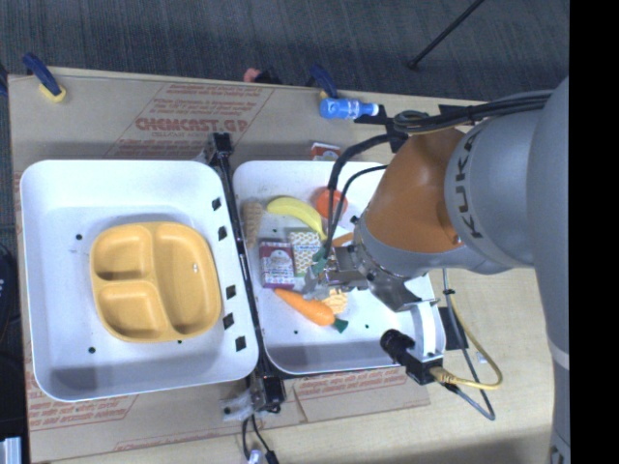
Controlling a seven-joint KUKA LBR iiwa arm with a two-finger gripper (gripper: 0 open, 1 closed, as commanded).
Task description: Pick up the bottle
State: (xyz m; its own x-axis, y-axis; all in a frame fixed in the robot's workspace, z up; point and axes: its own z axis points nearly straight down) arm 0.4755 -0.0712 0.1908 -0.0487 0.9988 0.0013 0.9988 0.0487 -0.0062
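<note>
A small blue bottle (343,109) with a white label lies on its side on the brown cardboard sheet (193,114), beyond the far rim of the right-hand white bin (290,361). Its narrow neck end points right. It sits outside both bins.

This is a robotics lab or test cell, not a home or shop. A grey industrial arm (503,182) marked KUKA, with an orange band, reaches in from the right over a bench (503,423) covered by printed cardboard sheeting (184,114). Two shallow white bins (58,191) sit side by side, joined by black clips. Blue clamps (44,77) pin the sheeting at the far edge. Cables (469,380) trail along the near right, and grey carpet (242,17) lies beyond the bench.
</note>
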